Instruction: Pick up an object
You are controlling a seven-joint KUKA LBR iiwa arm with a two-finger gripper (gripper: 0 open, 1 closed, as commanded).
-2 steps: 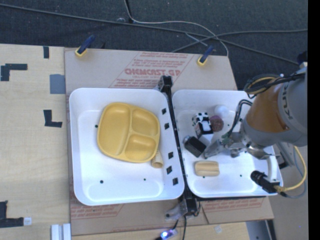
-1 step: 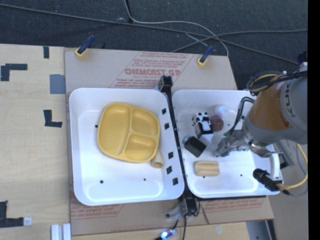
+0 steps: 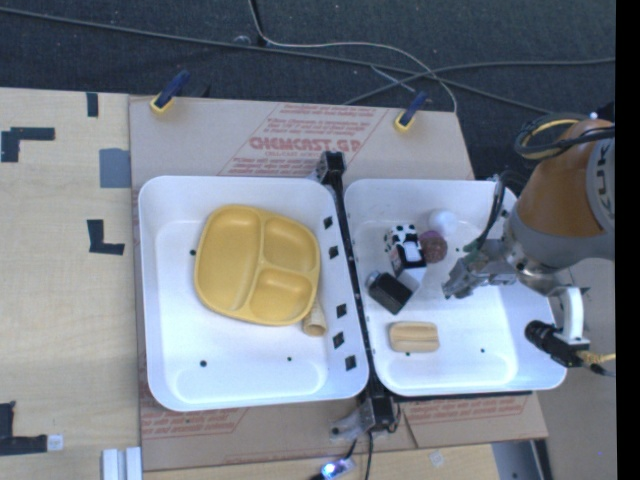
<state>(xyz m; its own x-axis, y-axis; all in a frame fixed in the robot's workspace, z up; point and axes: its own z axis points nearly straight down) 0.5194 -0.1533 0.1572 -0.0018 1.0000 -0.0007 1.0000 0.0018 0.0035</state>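
Hovering over the right bin, the gripper, its grip state impossible to tell, sits at three o'clock from the black block.

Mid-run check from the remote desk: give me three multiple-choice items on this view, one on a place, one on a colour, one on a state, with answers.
1. Where does the divided plate lie?
A. left bin
B. right bin
C. on the cardboard

2. What colour is that plate?
A. red
B. yellow
C. blue

3. How does the tool stand to the tan bun-shaped object?
A. gripping it
B. pressing on top of it
C. apart from it, over the right bin

Answers:
1. A: it sits inside the left bin, left of the divider.
2. B: the whole plate is yellow.
3. C: bare white floor of the right bin separates them.
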